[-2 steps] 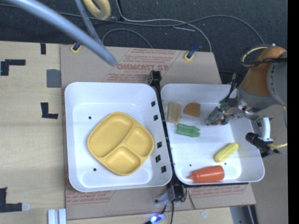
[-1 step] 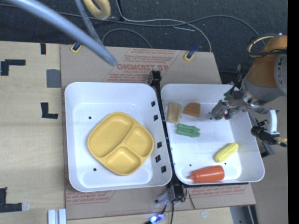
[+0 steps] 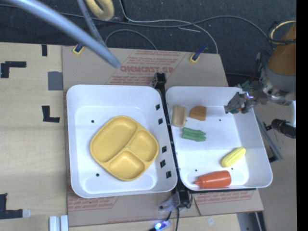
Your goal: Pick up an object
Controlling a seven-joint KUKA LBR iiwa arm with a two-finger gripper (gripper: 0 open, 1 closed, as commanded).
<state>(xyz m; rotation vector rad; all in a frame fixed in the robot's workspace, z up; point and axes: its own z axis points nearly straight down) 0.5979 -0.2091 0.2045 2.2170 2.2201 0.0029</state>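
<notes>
1. Gripper (image 3: pixel 234 107) hovers at the right bin's (image 3: pixel 250 129) 2 o'clock rim; can't tell its state.
2. Corn (image 3: pixel 233 156) sits at 5 o'clock.
3. Probably light, hard, slippery plastic; I'd grab across its middle.

Even, bright overhead light, soft focus throughout

We see both white bins (image 3: pixel 79 129) lit nearly to glare, with only faint, short shadows under the yellow tray (image 3: pixel 124 147) and the small items. The dark cloth (image 3: pixel 216 4) at the top stays dim. A grey bar (image 3: pixel 57 20) crossing the upper left is blurred, and fine detail is soft and slightly grainy everywhere.
</notes>
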